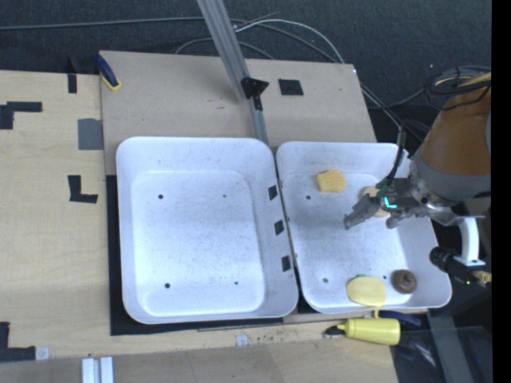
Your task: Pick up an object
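Note:
In the right bin lie three things: a yellow block near the back, a pale yellow rounded piece at the front wall, and a small brown ring-like piece beside it. My gripper hangs over the right half of this bin, its dark fingers spread apart and open, with nothing between them. It is to the right of and nearer than the yellow block, and well behind the two front pieces. A small yellowish bit shows just behind the wrist.
The left bin adjoins the right one. A yellow-handled tool lies on the bench just in front of the right bin. A grey metal post rises behind the bins. Cables trail at the back right.

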Robot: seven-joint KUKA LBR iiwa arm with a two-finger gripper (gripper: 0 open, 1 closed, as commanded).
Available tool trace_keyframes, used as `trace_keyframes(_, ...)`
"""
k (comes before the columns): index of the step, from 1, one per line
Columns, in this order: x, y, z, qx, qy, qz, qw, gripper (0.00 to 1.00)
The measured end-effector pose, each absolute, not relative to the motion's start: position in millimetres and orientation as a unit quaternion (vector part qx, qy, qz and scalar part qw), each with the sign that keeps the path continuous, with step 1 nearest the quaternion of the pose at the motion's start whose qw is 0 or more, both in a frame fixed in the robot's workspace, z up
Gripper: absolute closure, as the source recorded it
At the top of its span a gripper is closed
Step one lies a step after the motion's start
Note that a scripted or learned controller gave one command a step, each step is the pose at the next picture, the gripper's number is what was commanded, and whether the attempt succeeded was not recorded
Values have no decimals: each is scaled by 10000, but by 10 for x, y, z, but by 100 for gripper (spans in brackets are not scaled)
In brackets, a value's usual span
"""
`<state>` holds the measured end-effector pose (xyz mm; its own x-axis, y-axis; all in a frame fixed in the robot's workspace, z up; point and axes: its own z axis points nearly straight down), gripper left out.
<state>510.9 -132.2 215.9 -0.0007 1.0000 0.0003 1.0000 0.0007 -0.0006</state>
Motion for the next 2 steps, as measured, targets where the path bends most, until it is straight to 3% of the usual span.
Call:
trace_keyframes(1,5109,-1322,2158,-7069,-7074,1,3,0)
trace_keyframes(2,5107,-1256,1547,-7067,-7075,18,24,0)
